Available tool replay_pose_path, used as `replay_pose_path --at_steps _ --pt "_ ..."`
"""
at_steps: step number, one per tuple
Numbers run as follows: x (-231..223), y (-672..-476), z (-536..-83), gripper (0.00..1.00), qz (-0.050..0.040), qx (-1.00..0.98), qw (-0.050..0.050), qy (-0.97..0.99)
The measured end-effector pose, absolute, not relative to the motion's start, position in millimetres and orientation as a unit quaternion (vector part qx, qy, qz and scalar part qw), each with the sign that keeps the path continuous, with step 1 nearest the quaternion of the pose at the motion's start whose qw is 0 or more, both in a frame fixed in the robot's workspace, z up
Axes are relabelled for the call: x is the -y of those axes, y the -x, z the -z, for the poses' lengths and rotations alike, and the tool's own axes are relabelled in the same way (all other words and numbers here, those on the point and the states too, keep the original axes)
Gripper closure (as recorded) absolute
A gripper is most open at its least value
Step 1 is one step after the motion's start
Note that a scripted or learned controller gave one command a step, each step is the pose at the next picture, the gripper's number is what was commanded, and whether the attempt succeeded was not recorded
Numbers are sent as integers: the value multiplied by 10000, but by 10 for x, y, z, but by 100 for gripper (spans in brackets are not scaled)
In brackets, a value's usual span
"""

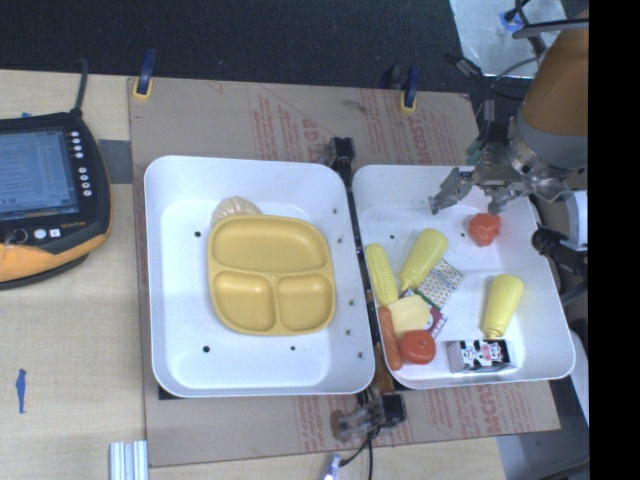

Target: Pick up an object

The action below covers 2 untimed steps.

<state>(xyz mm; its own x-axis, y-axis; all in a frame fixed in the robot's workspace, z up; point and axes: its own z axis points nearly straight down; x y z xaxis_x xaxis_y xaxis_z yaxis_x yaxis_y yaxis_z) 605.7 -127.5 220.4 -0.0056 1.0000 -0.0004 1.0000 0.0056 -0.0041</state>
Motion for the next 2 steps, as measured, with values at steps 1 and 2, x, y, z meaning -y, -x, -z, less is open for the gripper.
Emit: replay_pose_path --at_steps 1,2 --pt "1054 -5906 -910 0 -26 7089 15 7053" --pt "1265 -6080 -922 0 -11 7084 6 7058"
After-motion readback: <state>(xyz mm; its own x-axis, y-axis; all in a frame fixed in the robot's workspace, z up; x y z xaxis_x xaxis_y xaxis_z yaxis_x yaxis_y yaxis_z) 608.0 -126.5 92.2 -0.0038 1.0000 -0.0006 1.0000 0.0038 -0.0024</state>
